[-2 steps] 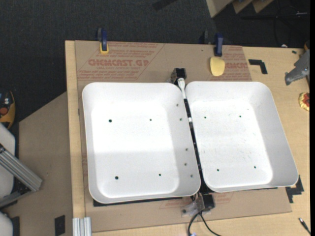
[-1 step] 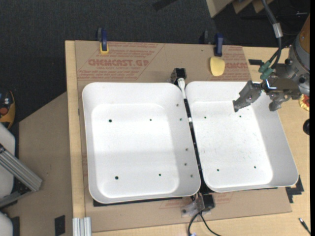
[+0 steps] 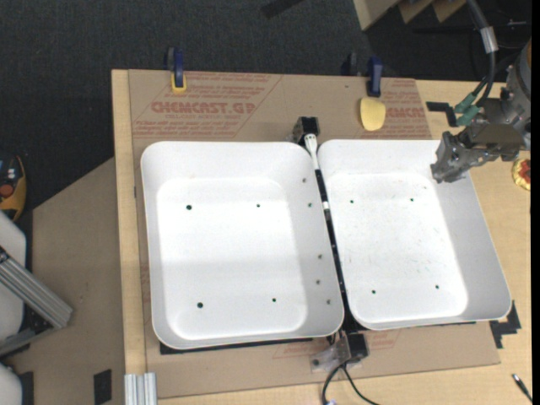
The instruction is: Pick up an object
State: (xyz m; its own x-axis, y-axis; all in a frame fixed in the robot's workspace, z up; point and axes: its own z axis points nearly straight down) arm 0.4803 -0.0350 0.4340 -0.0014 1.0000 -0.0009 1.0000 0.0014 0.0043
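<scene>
Noted: small pale-yellow rounded object (image 3: 372, 114) on brown cardboard-covered worktop (image 3: 253, 99), just beyond right shallow white plastic bin (image 3: 472, 226). Likely light, possibly soft; best taken across narrow sides. Grey end effector (image 3: 447, 163) over bin's far right corner; grip state indeterminable.

Two bins, two clamps, one yellow piece, one arm.

On the desk (image 3: 126, 226) sit two shallow white bins side by side: the left bin (image 3: 156, 251) and the right bin (image 3: 485, 260). Two blue clamps grip the far edge of the board, the left clamp (image 3: 176, 67) and the right clamp (image 3: 375, 75). One small yellow object (image 3: 372, 113) lies just beyond the right bin. One arm carries one hand (image 3: 447, 165) over the right bin's far corner.
</scene>
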